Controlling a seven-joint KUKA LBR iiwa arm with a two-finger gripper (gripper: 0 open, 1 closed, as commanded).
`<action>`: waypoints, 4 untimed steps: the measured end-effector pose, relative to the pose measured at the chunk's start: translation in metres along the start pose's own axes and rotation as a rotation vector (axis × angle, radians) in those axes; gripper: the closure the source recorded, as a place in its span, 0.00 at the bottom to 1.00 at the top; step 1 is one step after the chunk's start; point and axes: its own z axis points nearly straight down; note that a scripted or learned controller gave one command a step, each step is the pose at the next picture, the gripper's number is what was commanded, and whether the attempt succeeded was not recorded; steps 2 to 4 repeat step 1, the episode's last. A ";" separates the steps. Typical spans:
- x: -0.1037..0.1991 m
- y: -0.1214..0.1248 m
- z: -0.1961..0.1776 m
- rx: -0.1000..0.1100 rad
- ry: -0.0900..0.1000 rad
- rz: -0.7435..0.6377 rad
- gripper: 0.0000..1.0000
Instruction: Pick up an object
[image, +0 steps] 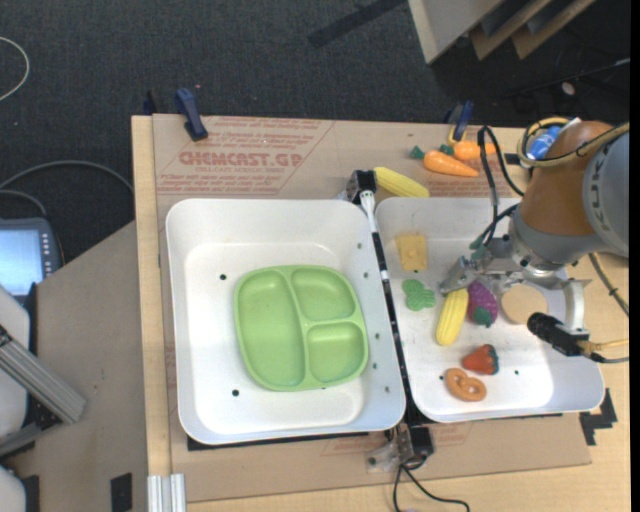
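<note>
My gripper (472, 272) hangs low over the middle of the right bin (570, 390), at the end of the grey arm with the orange band. Just below it lie a yellow corn cob (451, 317) and a purple toy (483, 303), side by side and touching. A green leafy toy (418, 294) lies left of the corn. A pale yellow block (411, 251) sits toward the bin's back. Near the front are a red strawberry-like toy (481, 359) and an orange ring-shaped toy (465, 385). I see nothing lifted off the bin floor.
The left bin (190, 300) holds a green divided plate (300, 326). Behind the bins, on the cardboard, lie a second corn cob (400, 183) and a carrot (450, 161). A black cable loops near the arm, and a black part (555, 334) juts over the right bin.
</note>
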 end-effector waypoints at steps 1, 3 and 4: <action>0.000 0.005 -0.016 -0.015 -0.004 -0.001 1.00; 0.000 0.005 -0.016 -0.015 -0.004 -0.001 1.00; 0.000 0.005 -0.016 -0.015 -0.004 -0.001 1.00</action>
